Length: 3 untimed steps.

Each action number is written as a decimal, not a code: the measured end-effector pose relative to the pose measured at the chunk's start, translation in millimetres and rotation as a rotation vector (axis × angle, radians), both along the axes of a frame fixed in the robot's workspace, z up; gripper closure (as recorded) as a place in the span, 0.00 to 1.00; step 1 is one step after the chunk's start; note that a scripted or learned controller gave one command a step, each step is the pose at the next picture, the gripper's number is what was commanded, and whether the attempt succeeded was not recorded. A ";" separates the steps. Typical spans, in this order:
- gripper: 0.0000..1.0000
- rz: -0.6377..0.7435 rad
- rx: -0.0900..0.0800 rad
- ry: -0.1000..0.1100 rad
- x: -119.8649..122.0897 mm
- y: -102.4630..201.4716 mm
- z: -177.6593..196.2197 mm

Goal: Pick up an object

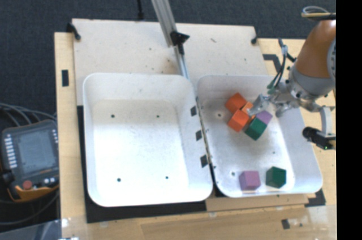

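Note:
The right bin (297,142) holds a tight cluster of blocks: an orange block (235,102), a second orange block (239,120), a small purple block (264,117) and a green block (256,129). My gripper (264,105) hangs low over the right side of this cluster, just above the small purple block and close to the orange ones. Whether it touches any of them is hidden by its own body. Near the bin's front wall, apart from the cluster, lie another purple block (249,179) and another green block (276,176).
The left bin (102,91) sits beside the right one, the two meeting at a shared rim (201,131). A slanted metal post (161,1) rises behind the bins. A teach pendant (31,154) lies off the bench at left.

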<state>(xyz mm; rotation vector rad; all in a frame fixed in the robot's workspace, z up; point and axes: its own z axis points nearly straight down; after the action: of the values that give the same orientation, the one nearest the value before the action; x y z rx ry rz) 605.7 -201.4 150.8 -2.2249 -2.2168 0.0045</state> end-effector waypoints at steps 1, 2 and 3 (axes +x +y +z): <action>1.00 -0.002 -0.002 -0.008 1.5 -1.4 14.3; 1.00 0.001 -0.001 -0.009 -0.8 -7.4 60.1; 1.00 0.004 0.000 -0.007 0.1 -8.8 80.8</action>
<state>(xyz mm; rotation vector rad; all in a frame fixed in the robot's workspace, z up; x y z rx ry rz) 605.9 -210.2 231.6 -2.2238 -2.2254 -0.0030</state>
